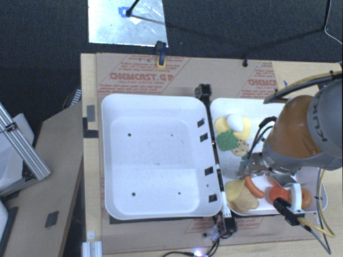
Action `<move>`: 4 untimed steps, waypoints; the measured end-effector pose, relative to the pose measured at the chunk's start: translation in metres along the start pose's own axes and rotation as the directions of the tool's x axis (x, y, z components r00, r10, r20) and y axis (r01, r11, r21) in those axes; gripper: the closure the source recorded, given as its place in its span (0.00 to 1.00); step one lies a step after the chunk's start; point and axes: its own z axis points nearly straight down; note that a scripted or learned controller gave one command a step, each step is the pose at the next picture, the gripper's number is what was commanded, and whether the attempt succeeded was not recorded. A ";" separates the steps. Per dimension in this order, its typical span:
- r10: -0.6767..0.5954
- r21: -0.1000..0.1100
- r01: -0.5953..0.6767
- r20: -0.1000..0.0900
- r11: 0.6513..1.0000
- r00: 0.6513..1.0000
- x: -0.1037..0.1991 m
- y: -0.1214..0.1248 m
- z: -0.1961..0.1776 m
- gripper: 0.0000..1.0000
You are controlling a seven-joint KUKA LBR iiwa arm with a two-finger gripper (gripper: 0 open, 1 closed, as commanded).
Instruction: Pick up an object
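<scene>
Gripper (pixel 252 167), finger state indeterminable beneath the grey wrist, poised over the right bin (pixel 257 105) among toy foods; a clean pick favours descending squarely onto the orange sausage (pixel 255 187) just beside it, clear of neighbouring pieces.

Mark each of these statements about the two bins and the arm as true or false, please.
1. The toy food lies in the right bin. True.
2. The white egg-like piece rests in the left bin. False: it rests in the right bin, against the yellow piece.
3. The arm is over the right bin. True.
4. The green piece lies at the near end of the right bin. False: it lies toward the far end, just below the yellow piece.
5. The orange sausage-like piece is near the potato-like piece. True.
</scene>
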 end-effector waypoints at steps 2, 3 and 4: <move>-0.005 0.002 0.005 0.000 1.000 1.000 0.078 0.002 -0.089 1.00; -0.008 0.000 0.008 -0.001 1.000 1.000 0.131 0.034 -0.089 1.00; -0.011 -0.011 0.011 -0.005 1.000 1.000 0.197 0.042 -0.213 1.00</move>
